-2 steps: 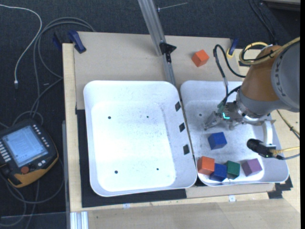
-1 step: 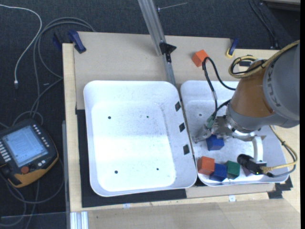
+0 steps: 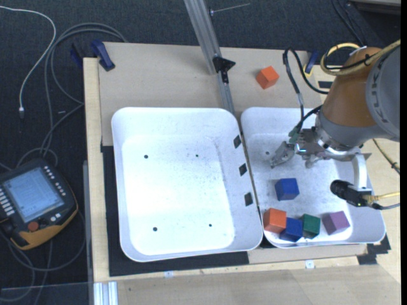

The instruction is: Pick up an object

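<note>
Tan wooden bench [image 3: 159, 75] carries two white plastic bins. Right bin [image 3: 254, 122]: blue cube [image 3: 287, 189] centre, sitting square; orange [image 3: 275, 220], blue, green, purple cubes at 6 o'clock. Gripper [image 3: 294, 154] fingers spread, holding nothing.

- A dark carpeted floor [image 3: 127, 8] surrounds the pale wooden bench [image 3: 165, 75].
- Cables [image 3: 48, 49] trail across the floor at left.
- A handheld control pendant [image 3: 35, 202] lies on the floor beside the bench.
- A metal pole [image 3: 200, 24] rises from the bench's far side.
</note>
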Action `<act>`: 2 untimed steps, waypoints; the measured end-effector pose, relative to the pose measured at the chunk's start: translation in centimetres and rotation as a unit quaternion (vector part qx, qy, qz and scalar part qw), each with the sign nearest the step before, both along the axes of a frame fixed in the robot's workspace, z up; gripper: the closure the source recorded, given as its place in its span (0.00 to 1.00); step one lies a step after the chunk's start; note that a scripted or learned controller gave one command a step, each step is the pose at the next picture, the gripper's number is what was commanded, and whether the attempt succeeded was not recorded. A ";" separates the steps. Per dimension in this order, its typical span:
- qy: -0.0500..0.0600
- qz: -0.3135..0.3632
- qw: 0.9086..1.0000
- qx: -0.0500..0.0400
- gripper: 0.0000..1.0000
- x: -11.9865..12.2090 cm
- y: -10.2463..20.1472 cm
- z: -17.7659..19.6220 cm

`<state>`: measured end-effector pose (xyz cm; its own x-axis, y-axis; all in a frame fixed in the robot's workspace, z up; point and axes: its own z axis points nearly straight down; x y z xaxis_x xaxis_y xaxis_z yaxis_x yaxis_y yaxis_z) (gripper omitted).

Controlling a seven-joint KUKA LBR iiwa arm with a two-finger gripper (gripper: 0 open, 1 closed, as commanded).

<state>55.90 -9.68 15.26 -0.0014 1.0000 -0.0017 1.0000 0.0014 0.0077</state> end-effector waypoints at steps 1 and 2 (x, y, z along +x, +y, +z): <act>0.008 -0.001 1.000 0.002 0.00 -2.8 0.1 -5.6; 0.003 0.000 1.000 0.002 1.00 -2.5 0.1 -4.2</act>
